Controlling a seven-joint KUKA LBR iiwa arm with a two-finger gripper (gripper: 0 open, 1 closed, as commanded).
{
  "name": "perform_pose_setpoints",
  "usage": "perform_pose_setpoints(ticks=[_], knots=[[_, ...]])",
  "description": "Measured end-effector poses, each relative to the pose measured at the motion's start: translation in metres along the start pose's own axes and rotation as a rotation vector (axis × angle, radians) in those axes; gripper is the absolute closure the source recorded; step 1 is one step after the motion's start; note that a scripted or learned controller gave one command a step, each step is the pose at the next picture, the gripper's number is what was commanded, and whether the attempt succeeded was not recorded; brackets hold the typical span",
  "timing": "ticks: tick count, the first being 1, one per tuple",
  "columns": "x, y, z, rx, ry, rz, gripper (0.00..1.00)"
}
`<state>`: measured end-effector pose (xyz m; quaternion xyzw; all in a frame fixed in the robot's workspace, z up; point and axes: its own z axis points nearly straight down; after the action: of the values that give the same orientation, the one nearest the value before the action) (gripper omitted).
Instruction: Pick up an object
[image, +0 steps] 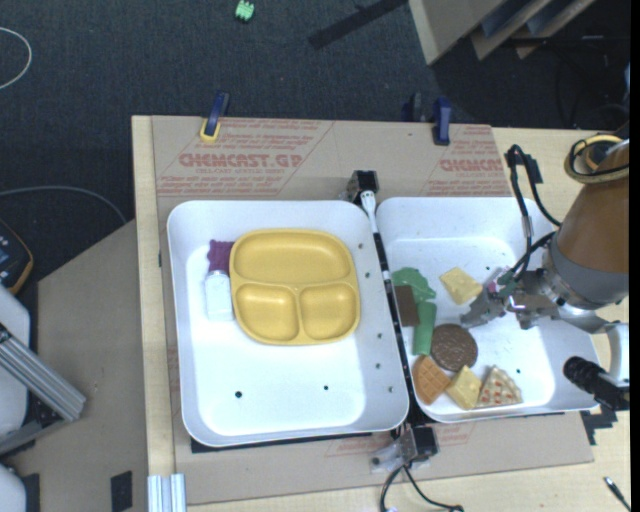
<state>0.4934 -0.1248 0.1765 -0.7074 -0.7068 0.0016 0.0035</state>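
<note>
Dark grey carpet (120, 60) all around, crossed at left by a thin white cable (40, 190). Brown board (330, 150) printed with red lettering, clamped at the far edge by a yellow clip (212, 122) and a blue clip (441, 118). Small green scrap (244, 11) on the carpet at top; pale furniture (490, 25) at upper right.

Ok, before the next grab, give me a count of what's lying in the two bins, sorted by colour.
Yellow: 3 - divided tray, cheese wedge, cheese wedge
Green: 1 - green toy
Brown: 2 - round cookie, small bar
Tan: 2 - waffle, pizza slice
Purple: 1 - purple piece
White: 1 - white piece
Total: 10
</note>
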Motion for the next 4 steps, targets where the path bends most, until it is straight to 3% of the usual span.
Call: perform_pose_setpoints(ticks=[1,2,3,4], knots=[[0.000,0.000,0.064,0.001,0.000,0.000,0.00],[0.001,0.001,0.090,-0.008,0.000,0.000,0.00],[-0.001,0.003,0.077,-0.018,-0.006,0.001,1.00],[-0.007,0.005,0.015,-0.014,-0.006,-0.001,1.00]])
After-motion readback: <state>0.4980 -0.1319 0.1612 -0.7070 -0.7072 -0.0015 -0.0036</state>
